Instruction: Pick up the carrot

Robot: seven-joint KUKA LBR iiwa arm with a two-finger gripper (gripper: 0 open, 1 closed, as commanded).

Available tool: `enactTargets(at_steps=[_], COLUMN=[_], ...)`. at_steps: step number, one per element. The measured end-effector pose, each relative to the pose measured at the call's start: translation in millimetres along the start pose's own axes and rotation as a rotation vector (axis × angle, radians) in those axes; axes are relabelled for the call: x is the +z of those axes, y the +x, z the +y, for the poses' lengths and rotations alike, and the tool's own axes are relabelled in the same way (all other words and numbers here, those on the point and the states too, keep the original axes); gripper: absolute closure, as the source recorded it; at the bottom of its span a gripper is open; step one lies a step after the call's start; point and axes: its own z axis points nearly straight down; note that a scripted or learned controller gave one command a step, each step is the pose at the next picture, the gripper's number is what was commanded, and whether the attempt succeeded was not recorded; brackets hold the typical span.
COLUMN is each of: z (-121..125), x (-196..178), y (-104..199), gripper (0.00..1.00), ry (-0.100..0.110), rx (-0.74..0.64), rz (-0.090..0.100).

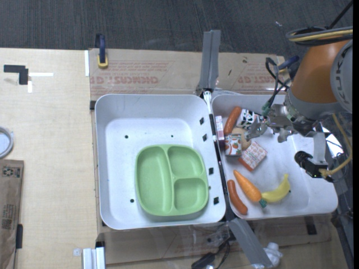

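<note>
The tapered orange carrot (247, 185) is seen beside a yellow banana (277, 190); the gripper (262, 125), perhaps open, is poised above, holding nothing.

arm: grey KUKA arm (336, 77) entering from the right edge | band: orange band (317, 74) above the wrist | gripper (259, 129): low over the right bin's (314, 206) upper part, pointing left

carrot (247, 185) lies beside banana (277, 190) in right bin (314, 206).
</note>
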Motion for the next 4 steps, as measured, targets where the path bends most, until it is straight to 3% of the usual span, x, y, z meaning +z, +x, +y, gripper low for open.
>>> enactTargets(at_steps=[1, 2, 3, 4], z=[29, -86, -95, -96], x=[58, -21, 80, 72], y=[-2, 35, 0, -1], gripper=[0.0, 0.0, 0.0, 1.0], ry=[-0.023, 0.0, 0.001, 0.004], rx=[-0.016, 0.066, 0.154, 0.158], rz=[-0.011, 0.0, 0.001, 0.0])
